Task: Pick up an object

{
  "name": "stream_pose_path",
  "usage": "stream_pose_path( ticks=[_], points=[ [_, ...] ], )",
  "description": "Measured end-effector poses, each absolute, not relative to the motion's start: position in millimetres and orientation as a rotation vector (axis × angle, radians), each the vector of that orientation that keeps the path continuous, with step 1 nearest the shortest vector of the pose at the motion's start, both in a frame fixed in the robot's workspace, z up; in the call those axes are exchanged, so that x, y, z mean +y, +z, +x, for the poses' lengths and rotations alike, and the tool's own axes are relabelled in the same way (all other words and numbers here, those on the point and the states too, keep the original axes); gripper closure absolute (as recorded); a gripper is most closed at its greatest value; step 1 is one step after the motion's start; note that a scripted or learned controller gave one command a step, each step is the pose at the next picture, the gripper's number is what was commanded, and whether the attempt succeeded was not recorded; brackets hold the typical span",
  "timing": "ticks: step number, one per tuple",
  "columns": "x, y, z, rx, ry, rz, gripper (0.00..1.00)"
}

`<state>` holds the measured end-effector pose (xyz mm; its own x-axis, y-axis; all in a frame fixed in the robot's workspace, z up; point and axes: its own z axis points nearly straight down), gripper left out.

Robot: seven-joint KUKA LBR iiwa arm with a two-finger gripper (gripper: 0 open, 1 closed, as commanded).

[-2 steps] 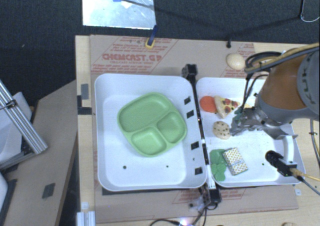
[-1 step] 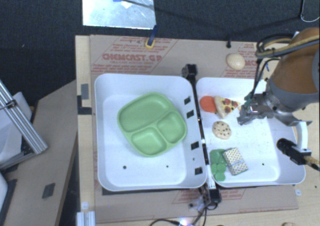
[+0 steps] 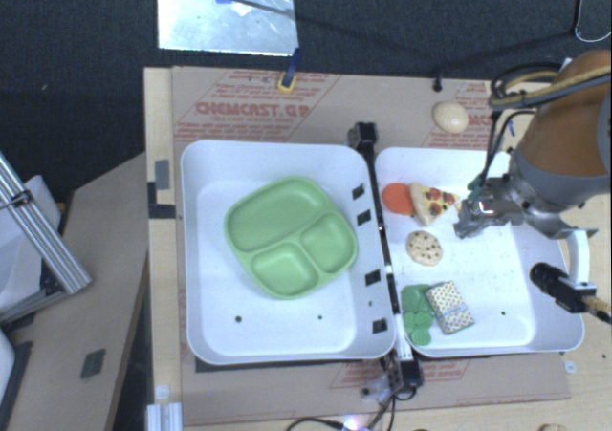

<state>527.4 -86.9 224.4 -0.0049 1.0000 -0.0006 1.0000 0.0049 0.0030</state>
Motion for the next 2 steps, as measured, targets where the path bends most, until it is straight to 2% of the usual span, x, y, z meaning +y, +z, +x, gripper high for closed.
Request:
stream_pose_path(
  ticks=[1,2],
  points=[
    [-38,219,526.6,2.233,0.003,2.211,1.0],
    [17,213,515.9,2.234,0.003,2.212,1.0]
  ],
)
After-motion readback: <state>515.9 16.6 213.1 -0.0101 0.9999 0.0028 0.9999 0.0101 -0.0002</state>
